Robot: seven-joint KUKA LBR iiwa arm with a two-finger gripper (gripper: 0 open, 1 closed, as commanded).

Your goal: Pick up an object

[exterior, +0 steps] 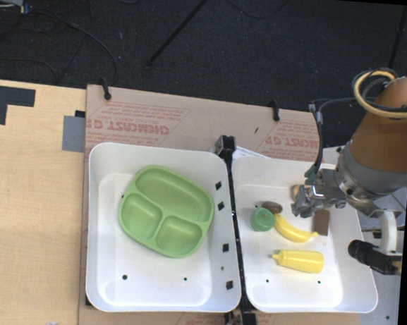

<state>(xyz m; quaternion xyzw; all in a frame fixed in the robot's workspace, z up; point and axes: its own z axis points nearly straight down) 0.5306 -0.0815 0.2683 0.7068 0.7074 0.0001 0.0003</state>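
Note:
In the right bin (pixel 347 298) lie a yellow banana (pixel 293 231), a yellow squeeze bottle (pixel 299 260), a small green round item (pixel 262 219) and a small brown piece (pixel 272 207) just behind it. My gripper (pixel 306 202) hangs over the bin's back right part, just right of the brown piece and above the banana's right end. A dark brown block (pixel 321 222) sits right below the gripper. Nothing is visibly held.
The left bin (pixel 102 270) holds a green divided plate (pixel 166 210). A black divider (pixel 228 224) runs between the two bins. The arm's grey and orange body (pixel 382 138) covers the right bin's far right corner. Cardboard (pixel 171 123) lies under both bins.

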